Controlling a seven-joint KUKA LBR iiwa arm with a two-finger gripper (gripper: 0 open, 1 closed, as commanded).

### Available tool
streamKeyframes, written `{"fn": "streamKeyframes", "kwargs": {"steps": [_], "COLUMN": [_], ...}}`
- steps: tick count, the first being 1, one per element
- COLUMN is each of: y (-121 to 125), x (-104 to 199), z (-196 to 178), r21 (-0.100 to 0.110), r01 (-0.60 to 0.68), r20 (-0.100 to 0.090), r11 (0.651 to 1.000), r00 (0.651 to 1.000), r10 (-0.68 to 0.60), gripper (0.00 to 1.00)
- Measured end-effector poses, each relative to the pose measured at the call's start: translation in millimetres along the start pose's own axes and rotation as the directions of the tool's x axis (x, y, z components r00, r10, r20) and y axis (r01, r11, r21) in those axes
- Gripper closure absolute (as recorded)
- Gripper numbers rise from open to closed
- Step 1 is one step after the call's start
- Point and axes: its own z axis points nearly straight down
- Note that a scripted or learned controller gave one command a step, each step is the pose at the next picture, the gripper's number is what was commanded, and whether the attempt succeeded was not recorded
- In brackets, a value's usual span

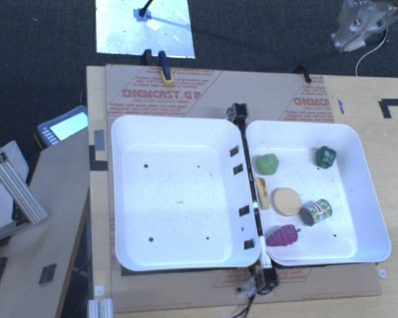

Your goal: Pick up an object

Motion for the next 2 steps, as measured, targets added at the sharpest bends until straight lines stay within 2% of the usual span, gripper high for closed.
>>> {"fn": "streamKeyframes", "kwargs": {"steps": [2], "y": [1], "x": [0], "z": [-23], "r21": [-0.006], "r01": [0.004], "r20": [-0.001], "r11": [1.000], "r00": [1.000], "r10": [-0.004], "gripper": [1.00]}}
